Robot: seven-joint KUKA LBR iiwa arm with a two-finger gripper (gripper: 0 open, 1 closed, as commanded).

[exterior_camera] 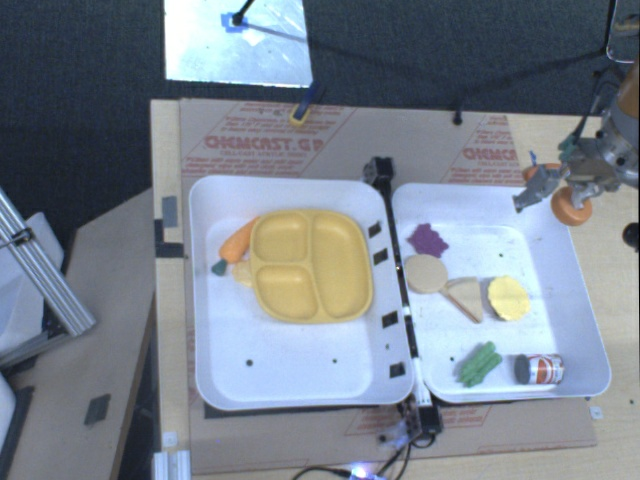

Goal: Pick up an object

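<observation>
- Near edge, right bin: can lying on its side, green piece beside it.
- Mid bin: yellow disc, tan wedge, pale round, purple piece. All loose, none taken.
- Left bin: yellow tray, carrot tucked at its edge.
- Far right: pincer above the right bin's far corner; open or closed, cannot tell.
- Step, as judged: approach stage. Next: pick one target, descend over it.

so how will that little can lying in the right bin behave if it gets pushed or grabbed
The can lies on its side, so a push would probably roll it toward the bin wall. Its rounded body may slip from a pinch. It looks small, likely light and stiff.
</observation>
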